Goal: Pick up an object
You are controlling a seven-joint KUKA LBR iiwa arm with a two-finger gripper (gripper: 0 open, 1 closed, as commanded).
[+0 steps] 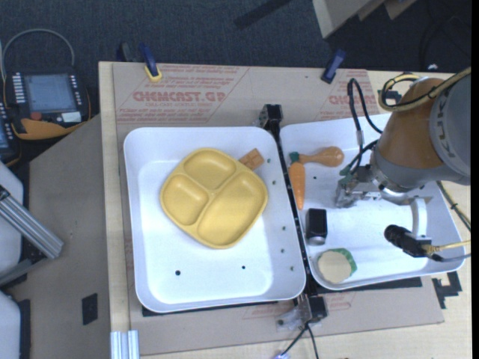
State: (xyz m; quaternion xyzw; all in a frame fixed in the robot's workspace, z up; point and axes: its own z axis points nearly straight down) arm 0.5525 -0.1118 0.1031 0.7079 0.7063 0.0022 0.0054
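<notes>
In the right bin [374,264], my gripper [346,194] hangs low over the white floor, just right of an orange carrot [298,182] with a green top. A tan, pear-shaped piece [323,156] lies just beyond the gripper, near the bin's far wall. A small black block [316,224] sits below the carrot. A round cream and green piece [336,265] rests at the bin's near edge. The arm's grey and orange wrist [410,144] covers the bin's right part.
The left bin [209,275] holds a yellow divided plate [214,197] with a small brown block [251,158] at its far right corner. A black divider [288,200] runs between the bins. Cables [358,114] trail from the wrist.
</notes>
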